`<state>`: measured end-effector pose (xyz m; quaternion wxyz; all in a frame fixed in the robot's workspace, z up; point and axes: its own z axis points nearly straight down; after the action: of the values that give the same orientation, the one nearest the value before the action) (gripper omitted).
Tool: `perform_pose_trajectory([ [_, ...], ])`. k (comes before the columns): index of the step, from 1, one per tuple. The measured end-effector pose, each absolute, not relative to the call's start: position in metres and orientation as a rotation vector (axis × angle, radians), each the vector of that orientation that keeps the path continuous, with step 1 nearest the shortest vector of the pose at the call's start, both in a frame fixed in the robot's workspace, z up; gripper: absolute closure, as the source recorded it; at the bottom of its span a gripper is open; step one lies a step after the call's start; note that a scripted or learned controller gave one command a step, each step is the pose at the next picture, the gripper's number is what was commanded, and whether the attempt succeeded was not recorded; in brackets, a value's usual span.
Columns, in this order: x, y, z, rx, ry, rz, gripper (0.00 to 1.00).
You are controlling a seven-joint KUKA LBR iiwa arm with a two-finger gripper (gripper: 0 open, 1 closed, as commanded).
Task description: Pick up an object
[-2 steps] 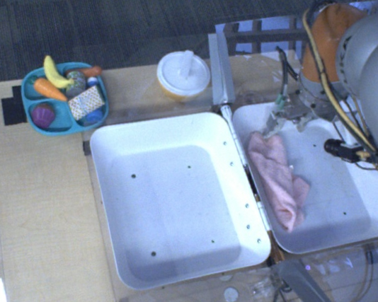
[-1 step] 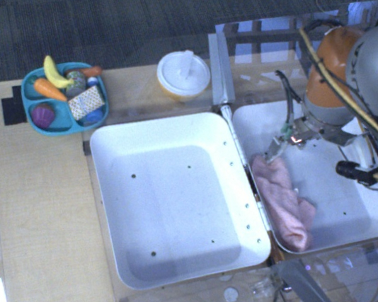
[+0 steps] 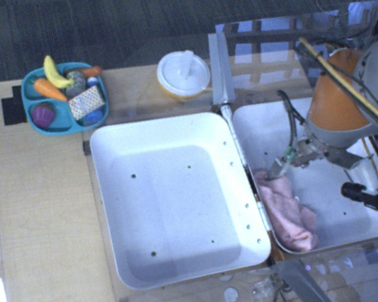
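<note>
A crumpled pink cloth point(image 3: 287, 210) lies along the left wall of the right bin point(image 3: 345, 224), reaching toward its front corner. My gripper point(image 3: 283, 162) hangs low in that bin, just above the cloth's upper end and close to touching it. The arm with its orange band point(image 3: 335, 104) comes in from the right over the bin's back half. Nothing shows between the gripper's fingers.
The left bin point(image 3: 175, 199) stands beside the right one, a metal divider point(image 3: 218, 70) rising behind their shared wall. On the bench at the back left sits a blue tray point(image 3: 65, 96) of toy food, and a white lidded bowl point(image 3: 183, 74) stands behind the left bin.
</note>
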<state>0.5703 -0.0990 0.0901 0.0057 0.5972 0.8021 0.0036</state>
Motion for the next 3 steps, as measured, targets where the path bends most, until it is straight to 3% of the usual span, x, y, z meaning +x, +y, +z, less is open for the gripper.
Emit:
perform_pose_trajectory([
  [1, 0.509, -0.118, 0.091, 1.813, 2.547, 0.012, 0.00],
  [2, 0.566, -0.192, 0.127, 1.903, 2.492, 0.004, 0.00],
  [3, 0.548, -0.120, 0.091, 1.863, 2.513, 0.013, 0.00],
])
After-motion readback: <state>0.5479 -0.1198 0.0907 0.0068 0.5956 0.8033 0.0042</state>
